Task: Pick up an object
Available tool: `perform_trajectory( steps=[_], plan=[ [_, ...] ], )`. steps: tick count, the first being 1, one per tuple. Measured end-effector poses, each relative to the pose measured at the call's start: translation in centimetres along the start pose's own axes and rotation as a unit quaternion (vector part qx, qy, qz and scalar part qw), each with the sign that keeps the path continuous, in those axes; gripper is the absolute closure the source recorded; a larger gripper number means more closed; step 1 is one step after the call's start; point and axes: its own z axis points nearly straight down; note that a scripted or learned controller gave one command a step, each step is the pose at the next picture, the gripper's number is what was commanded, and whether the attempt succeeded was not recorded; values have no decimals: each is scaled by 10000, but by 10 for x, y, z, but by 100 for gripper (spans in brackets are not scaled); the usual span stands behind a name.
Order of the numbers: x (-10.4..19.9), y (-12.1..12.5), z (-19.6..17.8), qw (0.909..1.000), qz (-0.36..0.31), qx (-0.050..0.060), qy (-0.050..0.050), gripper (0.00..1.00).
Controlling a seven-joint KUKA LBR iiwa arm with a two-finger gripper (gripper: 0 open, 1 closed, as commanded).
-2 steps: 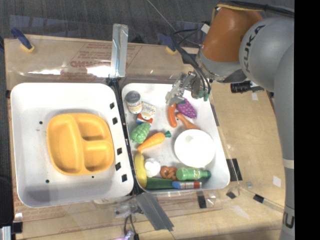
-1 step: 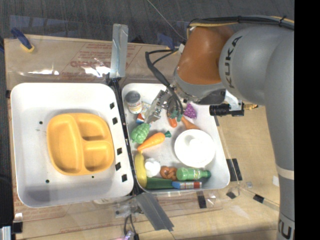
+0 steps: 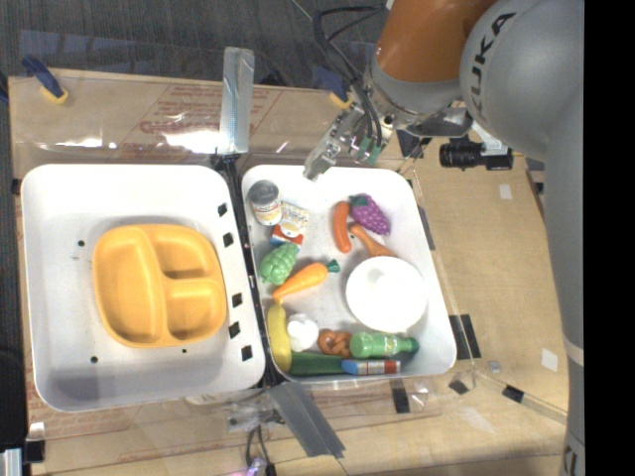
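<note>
My gripper [image 3: 327,157] hangs over the back rim of the right bin [image 3: 429,266], above and to the right of a small tin can [image 3: 264,203]. Nothing shows in its grasp. In this bin lie a little carton [image 3: 290,222], a sausage [image 3: 341,225], purple grapes [image 3: 369,213], a carrot [image 3: 303,279], a green knobbly fruit [image 3: 279,264], a white bowl [image 3: 385,293], a banana [image 3: 279,335] and a green bottle [image 3: 382,345].
The left bin [image 3: 50,226] holds a yellow divided tray [image 3: 159,284]. A pretzel [image 3: 334,342], a cucumber [image 3: 313,365] and a red-blue marker [image 3: 372,368] crowd the right bin's front. The grey arm [image 3: 516,58] fills the upper right.
</note>
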Motion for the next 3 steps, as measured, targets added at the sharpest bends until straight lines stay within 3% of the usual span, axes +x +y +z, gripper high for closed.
perform_trajectory(
  steps=[1,2,3],
  plan=[
    [-22,-34,140,9972,-735,40,98,100],
    [1,20,39,9901,-1404,-7,1,100],
    [-3,-41,41,9517,-3070,8,46,100]
  ],
)
